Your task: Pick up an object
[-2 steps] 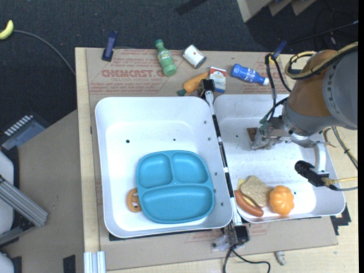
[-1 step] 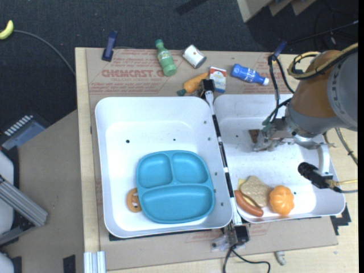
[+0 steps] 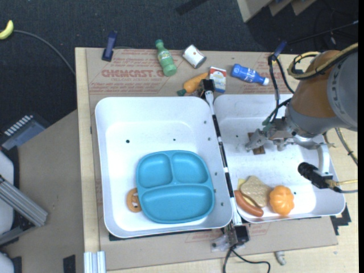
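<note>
Over on the left, the left bin (image 3: 119,152) holds a light blue divided plate (image 3: 173,186) with three compartments. A small brown pretzel toy (image 3: 133,199) is tucked against the plate's lower left edge.

Along the top of the bench, outside the bins, lie a dark blue piece (image 3: 109,46), a green toy bottle (image 3: 166,58), a small white can (image 3: 194,56), an orange carrot (image 3: 193,84), a little carton (image 3: 217,78) and a blue bottle (image 3: 249,74) on its side.

The right bin (image 3: 256,118) has its three toys gathered at the lower edge of the frame. A reddish-brown sausage (image 3: 249,203) lies at a slant by the bin's lower left corner. A tan bread slice (image 3: 256,189) with a darker crust overlaps the sausage from above. A round, glossy orange fruit (image 3: 281,201) sits just right of the bread, touching it or very nearly.

The gripper (image 3: 259,144) is down in the middle of the right bin, above and apart from those toys, with the grey and orange arm (image 3: 318,95) coming in from the right. From here I can't tell whether it is clenched or released, nor whether it grasps anything.
</note>
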`<move>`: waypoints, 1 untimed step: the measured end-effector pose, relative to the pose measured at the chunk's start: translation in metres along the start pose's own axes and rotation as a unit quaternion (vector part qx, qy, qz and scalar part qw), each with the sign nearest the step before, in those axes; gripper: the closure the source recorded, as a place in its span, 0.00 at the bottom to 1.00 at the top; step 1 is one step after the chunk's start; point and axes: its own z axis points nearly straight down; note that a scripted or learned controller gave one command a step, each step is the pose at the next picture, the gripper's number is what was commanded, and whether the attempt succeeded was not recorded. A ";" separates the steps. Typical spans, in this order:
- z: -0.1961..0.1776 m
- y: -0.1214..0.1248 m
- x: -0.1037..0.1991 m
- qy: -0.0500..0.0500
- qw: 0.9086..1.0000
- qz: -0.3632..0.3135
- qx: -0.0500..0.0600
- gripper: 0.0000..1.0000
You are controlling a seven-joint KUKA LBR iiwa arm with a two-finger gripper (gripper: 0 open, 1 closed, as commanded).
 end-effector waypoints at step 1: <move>0.019 0.033 0.015 0.000 1.000 0.000 -0.001 0.00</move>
